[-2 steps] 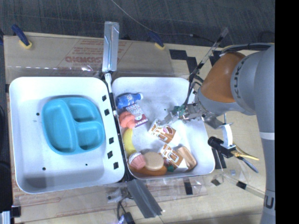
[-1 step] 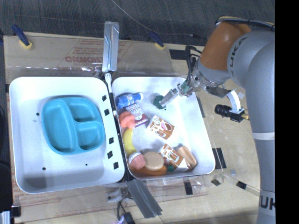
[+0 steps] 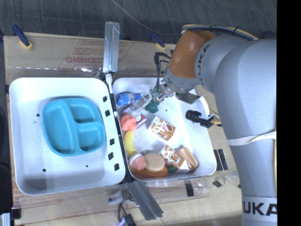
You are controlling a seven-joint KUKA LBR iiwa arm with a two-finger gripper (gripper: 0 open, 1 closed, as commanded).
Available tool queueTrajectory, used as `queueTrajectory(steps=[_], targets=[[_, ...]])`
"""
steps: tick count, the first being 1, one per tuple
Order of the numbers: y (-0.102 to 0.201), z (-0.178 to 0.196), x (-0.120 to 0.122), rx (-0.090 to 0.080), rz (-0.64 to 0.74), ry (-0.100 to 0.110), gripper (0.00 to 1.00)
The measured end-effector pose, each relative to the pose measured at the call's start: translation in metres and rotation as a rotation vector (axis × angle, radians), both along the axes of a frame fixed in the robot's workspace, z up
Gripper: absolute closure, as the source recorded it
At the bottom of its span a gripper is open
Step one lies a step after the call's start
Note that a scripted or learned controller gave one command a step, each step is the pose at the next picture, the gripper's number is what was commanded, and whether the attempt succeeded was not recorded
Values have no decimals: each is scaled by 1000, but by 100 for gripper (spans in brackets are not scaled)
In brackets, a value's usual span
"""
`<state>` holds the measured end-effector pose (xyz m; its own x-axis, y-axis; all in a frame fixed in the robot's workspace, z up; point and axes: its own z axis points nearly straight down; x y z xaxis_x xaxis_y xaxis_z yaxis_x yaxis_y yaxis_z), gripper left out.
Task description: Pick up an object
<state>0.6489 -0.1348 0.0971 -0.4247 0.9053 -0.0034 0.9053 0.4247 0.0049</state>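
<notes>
The tool (image 3: 154, 97) is hovering, finger spacing indeterminate, at the 12 o'clock end of the shallow white right bin (image 3: 203, 166), with the small dark-green plastic piece (image 3: 153, 107) lying just beside it toward 6 o'clock.

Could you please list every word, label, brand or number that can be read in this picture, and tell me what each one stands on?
"KUKA", cut off at the picture's edge: on the grey base of the arm, bottom right.
Red print on the cardboard sheet behind the bins: blurred, not readable.
Print on the two small cartons in the right bin: too small to read.
</notes>
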Motion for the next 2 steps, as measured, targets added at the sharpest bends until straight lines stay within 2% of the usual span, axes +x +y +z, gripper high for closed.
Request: queueTrajectory(steps=[1, 2], targets=[[1, 11, 1, 0, 4, -2, 100], [56, 100, 10, 1, -70, -2, 100]])
